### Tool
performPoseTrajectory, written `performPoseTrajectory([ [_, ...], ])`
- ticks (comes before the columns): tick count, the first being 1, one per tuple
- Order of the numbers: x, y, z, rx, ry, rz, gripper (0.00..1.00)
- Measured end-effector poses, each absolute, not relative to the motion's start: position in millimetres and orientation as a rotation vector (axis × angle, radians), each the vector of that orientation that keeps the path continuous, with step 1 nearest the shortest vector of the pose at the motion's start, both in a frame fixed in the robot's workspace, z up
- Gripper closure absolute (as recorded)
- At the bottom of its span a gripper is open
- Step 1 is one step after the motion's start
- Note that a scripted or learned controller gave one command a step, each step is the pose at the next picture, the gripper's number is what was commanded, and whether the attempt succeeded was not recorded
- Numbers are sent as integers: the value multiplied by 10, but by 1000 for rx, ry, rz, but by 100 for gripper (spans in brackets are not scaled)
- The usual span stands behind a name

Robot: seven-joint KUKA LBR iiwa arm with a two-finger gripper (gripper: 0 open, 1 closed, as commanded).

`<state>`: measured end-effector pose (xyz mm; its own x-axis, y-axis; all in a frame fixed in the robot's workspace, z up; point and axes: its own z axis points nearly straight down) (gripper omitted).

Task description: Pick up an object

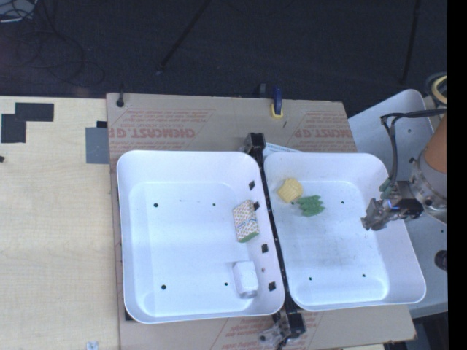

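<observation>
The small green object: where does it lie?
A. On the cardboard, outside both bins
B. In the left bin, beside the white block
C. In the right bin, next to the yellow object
C: the small green object lies in the right shallow white bin, just beside the small yellow object.

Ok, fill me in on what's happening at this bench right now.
A robot arm reaches in from the right, its gripper at the right edge of the right bin, with nothing seen between its fingers. That bin holds a yellow object and a green object near its upper left. The left bin holds a patterned block and a white block by its right wall. Nothing is picked up yet.
</observation>
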<state>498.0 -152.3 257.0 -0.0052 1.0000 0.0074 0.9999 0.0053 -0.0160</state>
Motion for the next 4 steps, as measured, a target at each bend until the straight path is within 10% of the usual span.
performPoseTrajectory([
  [1,4770,-830,3813,-2217,-2235,-14,100],
  [2,4913,-85,2836,-2206,-2221,11,100],
  [3,4745,-1078,2929,-2233,-2211,6,100],
  [4,4764,-1616,4064,-2235,-2225,-5,100],
])
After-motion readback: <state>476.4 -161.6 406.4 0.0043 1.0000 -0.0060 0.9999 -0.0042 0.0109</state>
